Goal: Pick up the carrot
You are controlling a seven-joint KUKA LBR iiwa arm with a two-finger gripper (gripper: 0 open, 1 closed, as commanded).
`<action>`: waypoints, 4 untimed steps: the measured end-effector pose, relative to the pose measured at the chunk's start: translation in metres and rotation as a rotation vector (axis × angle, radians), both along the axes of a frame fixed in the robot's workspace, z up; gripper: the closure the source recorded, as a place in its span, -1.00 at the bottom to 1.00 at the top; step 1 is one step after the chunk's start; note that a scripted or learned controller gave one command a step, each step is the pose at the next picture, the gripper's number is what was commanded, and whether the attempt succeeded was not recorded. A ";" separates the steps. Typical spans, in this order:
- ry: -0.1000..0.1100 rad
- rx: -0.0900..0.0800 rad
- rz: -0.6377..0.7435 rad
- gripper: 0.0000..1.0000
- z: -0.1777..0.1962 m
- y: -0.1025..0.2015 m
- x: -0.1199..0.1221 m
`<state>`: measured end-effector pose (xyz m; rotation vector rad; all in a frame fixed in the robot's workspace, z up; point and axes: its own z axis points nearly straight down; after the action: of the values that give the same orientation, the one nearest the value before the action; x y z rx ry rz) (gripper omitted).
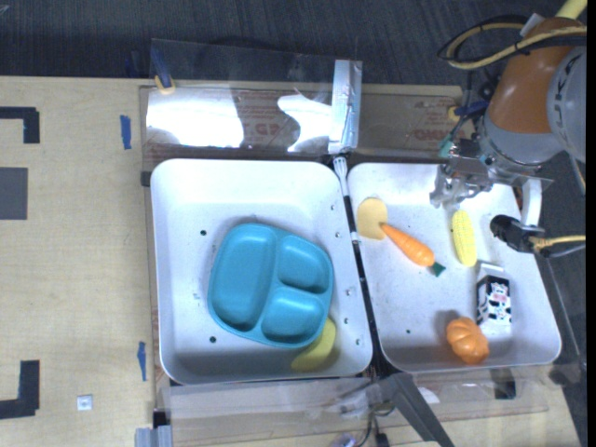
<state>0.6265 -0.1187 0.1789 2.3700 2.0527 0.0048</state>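
The carrot [408, 244], orange with a small green tip at its lower right end, lies slantwise in the upper left part of the right bin [410, 343]. My gripper [453, 190] hangs over the bin's upper right area, above and to the right of the carrot and clear of it. It is open, and nothing sits between its fingers. The grey arm with its orange band [523, 101] reaches in from the upper right.
In the right bin, a pale yellow piece [372, 216] touches the carrot's upper end. A yellow corn cob [463, 236], a small milk carton [494, 303] and an orange fruit [467, 339] lie nearby. The left bin [177, 250] holds a blue divided plate [270, 284] and a yellow item [319, 345].
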 end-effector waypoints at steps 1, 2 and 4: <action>0.010 0.003 0.087 1.00 -0.010 -0.018 -0.013; 0.009 0.003 0.087 -1.00 -0.010 -0.018 -0.012; 0.000 0.001 0.124 1.00 -0.079 0.010 -0.061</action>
<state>0.5652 -0.1084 0.0996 2.2394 2.1965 0.0061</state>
